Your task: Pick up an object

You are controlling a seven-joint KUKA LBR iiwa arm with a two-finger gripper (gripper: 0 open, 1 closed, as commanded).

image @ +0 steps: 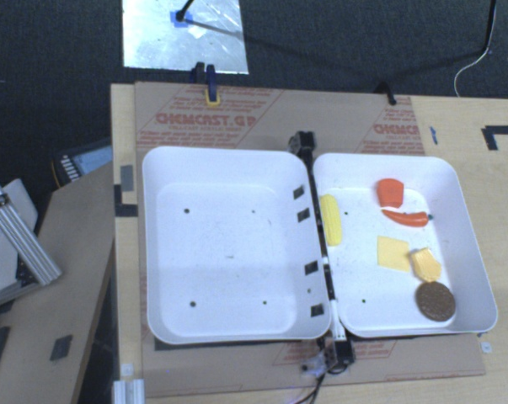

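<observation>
Six food pieces lie in the right bin; I cannot tell the claw's state

Two white bins, six food items

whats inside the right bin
Six items in the right bin: corn cob, orange piece, red chili, yellow slice, small yellow chunk, brown disc. Nothing seems covered.
</observation>
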